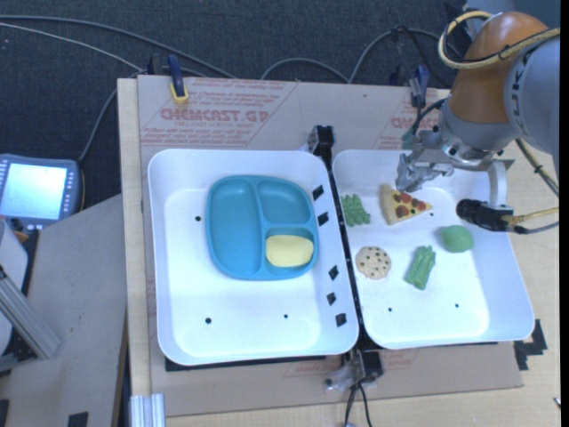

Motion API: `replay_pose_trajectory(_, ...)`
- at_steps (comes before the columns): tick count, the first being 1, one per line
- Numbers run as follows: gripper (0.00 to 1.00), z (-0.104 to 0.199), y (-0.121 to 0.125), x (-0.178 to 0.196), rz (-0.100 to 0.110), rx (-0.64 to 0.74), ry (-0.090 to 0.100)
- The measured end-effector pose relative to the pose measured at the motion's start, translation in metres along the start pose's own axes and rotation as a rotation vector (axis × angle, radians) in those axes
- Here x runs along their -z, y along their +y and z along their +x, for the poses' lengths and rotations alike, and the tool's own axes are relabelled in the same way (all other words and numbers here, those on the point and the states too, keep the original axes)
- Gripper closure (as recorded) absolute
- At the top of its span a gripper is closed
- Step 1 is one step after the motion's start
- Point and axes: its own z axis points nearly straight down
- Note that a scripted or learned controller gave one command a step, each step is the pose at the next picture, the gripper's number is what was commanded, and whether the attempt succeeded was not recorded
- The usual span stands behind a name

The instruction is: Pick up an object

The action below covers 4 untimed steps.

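Two white bins sit on a cardboard-covered bench (267,105) over dark carpet, cables trailing along the top of the frame. Whether the gripper (411,178) is released or clenched cannot be told; it hangs over the pizza slice (404,206) in the right bin (498,314). Nearby lie a cookie (373,261) and green pieces. The left bin (178,310) holds a blue tray (240,229) with a yellow item (290,250).

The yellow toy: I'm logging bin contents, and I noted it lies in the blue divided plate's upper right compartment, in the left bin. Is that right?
Not quite. The camera view shows the yellow toy lying in the lower right compartment of the blue divided plate, not the upper right one. The plate does sit in the left bin.
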Motion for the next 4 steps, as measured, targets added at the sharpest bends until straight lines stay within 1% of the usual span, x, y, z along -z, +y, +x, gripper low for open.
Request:
replay_pose_trajectory(1,1.0,-0.003,0.008,0.047,-0.002,0.0,-0.001)
replay_pose_trajectory(2,1.0,-0.003,0.01,0.074,-0.001,0.0,0.0)
replay_pose_trajectory(3,1.0,0.045,0.022,0.073,0.002,0.005,0.002)
replay_pose_trajectory(4,1.0,0.109,0.026,0.067,0.004,0.006,0.002)
